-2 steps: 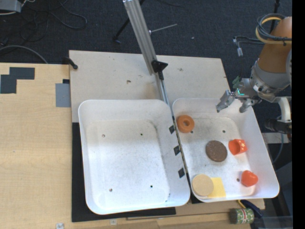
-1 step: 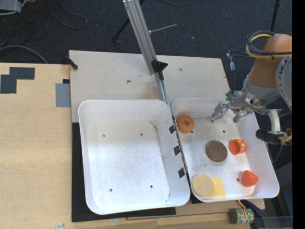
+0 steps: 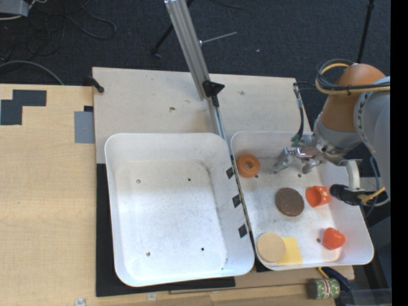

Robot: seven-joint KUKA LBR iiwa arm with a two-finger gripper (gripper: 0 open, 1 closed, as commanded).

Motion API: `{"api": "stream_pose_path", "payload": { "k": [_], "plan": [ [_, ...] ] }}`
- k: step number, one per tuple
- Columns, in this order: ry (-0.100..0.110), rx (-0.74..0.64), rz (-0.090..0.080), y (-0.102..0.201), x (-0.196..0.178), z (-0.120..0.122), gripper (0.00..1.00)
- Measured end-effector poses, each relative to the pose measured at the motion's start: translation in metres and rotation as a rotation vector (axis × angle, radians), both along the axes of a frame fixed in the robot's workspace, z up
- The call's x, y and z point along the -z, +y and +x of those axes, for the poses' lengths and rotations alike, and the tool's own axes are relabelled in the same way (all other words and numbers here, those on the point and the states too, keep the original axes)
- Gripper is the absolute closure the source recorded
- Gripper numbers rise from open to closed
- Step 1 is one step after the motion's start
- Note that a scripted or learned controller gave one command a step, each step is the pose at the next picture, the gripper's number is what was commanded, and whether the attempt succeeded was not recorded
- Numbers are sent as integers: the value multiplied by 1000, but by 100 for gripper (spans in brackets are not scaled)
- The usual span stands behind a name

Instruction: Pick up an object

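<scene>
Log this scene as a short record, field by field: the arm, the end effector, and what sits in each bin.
arm: grey, orange band, reaching in from the right
end effector: over the right bin, upper part, nothing seen in its grip
right bin contents: orange ring, brown disc, two red-orange pieces, tan disc, yellow square
left bin: small dark specks

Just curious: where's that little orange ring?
The orange ring lies in the right bin, at its upper left by the divider, left of the gripper.

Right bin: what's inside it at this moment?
In the right bin: an orange ring, brown disc, two orange pieces, and a tan disc overlapping a yellow square, whose covered part is hidden.
</scene>
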State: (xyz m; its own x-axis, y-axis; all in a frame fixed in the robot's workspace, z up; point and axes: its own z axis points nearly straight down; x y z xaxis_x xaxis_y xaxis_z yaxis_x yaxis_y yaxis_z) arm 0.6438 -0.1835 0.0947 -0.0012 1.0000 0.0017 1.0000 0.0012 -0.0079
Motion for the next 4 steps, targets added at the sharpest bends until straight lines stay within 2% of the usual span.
{"api": "stream_pose_path", "payload": {
  "k": [1,2,3,4],
  "plan": [
    [-5,-1,-1,0,-14,2,100],
    [-11,1,-3,3,-60,-4,100],
    [-13,1,-4,-3,-114,7,100],
    [-12,0,-3,-2,-158,7,100]
  ]
}}
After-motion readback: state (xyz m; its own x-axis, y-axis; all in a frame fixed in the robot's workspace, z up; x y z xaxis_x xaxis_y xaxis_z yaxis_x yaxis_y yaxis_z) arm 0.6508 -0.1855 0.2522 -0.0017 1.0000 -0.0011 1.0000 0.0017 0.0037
